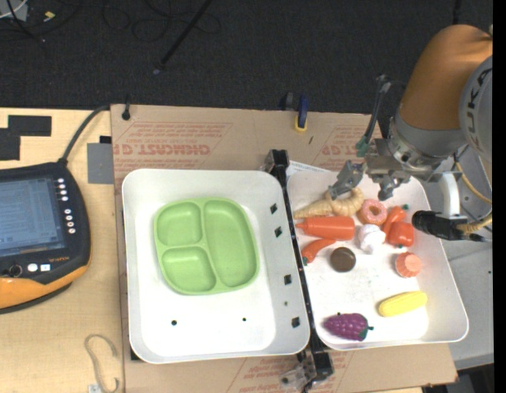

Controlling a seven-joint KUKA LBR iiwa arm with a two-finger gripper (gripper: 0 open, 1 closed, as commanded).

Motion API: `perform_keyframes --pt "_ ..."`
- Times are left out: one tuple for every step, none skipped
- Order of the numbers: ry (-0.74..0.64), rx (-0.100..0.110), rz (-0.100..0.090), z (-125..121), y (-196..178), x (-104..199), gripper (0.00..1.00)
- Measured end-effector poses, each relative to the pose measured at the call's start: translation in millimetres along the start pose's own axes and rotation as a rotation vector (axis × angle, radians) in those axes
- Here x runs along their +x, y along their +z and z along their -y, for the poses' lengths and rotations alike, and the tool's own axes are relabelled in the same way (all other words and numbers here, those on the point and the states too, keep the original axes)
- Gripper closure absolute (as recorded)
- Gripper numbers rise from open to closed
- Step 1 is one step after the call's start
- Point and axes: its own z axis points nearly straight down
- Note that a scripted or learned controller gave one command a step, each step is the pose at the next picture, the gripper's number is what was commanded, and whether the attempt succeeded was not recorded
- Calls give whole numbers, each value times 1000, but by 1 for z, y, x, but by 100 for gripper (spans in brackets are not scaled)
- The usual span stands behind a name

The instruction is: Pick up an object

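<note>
From the camera view I see the tool (366,180) over the far end of the right bin (458,322), its two fingers spread apart with nothing between them, hanging just above the croissant (328,206). That croissant lies at the back of the toy-food heap, just beyond the carrot (327,227) and beside the pink doughnut (372,213). I judge it light, rigid plastic, smooth and likely slippery; I'd close across its narrow middle. The green divided plate (207,246) sits in the left bin (142,301), well away from the croissant.
</note>
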Motion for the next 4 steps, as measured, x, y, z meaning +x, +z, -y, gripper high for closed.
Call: perform_keyframes --pt "-2 -12 1 -2 -8 0 0" --pt "-1 -11 1 -9 37 -1 0" --pt "0 -12 2 -17 95 -4 0" --pt "1 -37 3 -25 138 -1 0"
